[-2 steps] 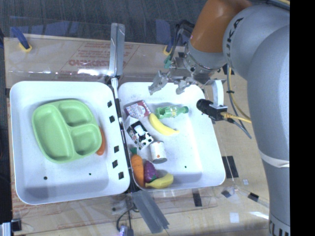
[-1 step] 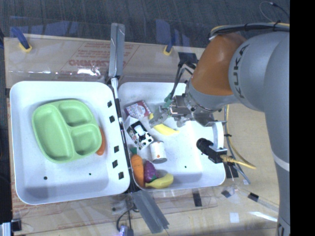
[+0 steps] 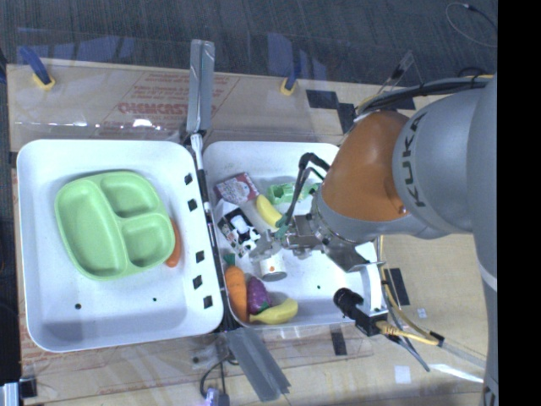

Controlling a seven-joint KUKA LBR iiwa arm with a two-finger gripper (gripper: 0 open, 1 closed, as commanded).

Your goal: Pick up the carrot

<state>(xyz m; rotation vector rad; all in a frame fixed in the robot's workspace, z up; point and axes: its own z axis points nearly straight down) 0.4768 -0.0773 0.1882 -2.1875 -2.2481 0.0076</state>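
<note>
Currently the carrot [image 3: 236, 289] is seen at the lower-left corner of the right bin [image 3: 254, 152], tight against the bin wall, with a purple item [image 3: 257, 295] and a yellow banana-like toy [image 3: 277, 311] touching it. The gripper [image 3: 272, 252] hangs over clutter nearer the bin's middle; whether the jaws are released or clenched cannot be told. Risks judged: a neighbour could be grabbed instead, or one jaw blocked by the wall. A second orange piece [image 3: 174, 245] beside the green tray [image 3: 112, 222] could be mistaken for the target
</note>
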